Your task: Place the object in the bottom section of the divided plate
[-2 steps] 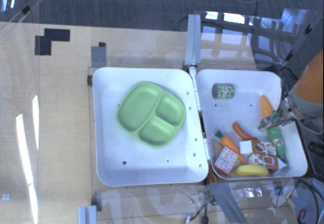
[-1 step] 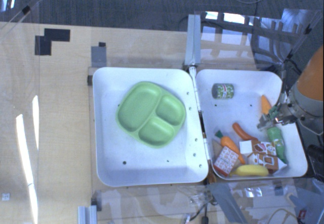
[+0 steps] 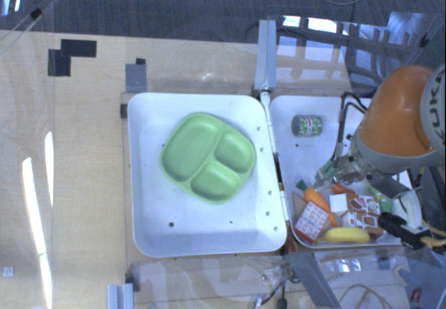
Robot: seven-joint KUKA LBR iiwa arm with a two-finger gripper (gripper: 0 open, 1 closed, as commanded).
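Observation:
A green divided plate [image 3: 209,155] lies in the left white bin [image 3: 150,231], tilted so its single large section faces the upper left and two smaller sections face the lower right. My gripper [image 3: 336,174] hangs low over the right bin [image 3: 286,161], just above a pile of toy food. Below it lie an orange carrot [image 3: 317,199], a small printed box [image 3: 312,221], a yellow banana [image 3: 346,235] and a brown-and-white patterned packet [image 3: 362,211]. The wrist with its orange band [image 3: 394,116] hides the right part of that bin.
A small green-labelled can [image 3: 307,125] lies on its side at the back of the right bin, apart from the pile. A metal divider [image 3: 273,161] separates the two bins. Cables run along the front right edge of the bench.

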